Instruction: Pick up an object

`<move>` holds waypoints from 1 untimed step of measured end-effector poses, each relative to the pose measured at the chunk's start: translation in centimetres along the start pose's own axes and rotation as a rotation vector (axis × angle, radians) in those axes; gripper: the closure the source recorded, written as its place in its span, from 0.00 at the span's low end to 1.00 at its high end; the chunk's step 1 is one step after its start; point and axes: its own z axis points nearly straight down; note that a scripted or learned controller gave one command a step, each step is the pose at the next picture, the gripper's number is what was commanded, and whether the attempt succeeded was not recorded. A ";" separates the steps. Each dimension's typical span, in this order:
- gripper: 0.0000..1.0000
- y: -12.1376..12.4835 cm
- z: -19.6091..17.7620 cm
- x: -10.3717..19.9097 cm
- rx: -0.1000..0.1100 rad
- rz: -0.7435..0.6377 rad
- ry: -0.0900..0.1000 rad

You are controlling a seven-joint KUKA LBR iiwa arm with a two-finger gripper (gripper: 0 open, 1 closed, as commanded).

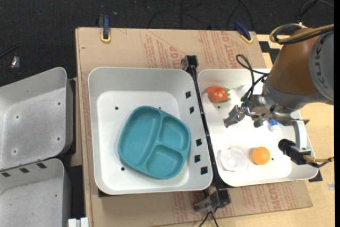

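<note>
The right bin [223,178] holds a red strawberry-like toy [218,94] near its far left. An orange ball [260,156] lies toward its near side, with a pale translucent round piece [232,159] to the left of it. My gripper [245,118] hangs over the middle of this bin, between the red toy and the orange ball. It is open and nothing sits between its fingers. A small blue bit [273,125] peeks out under the wrist, mostly hidden.
In the left bin [101,114] a teal divided plate [154,142] lies flat. A black divider [199,119] with clips runs between the bins. Two white trays [32,109] lie off the board to the left.
</note>
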 end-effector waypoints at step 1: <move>0.00 0.9 5.1 -0.2 0.000 0.000 0.000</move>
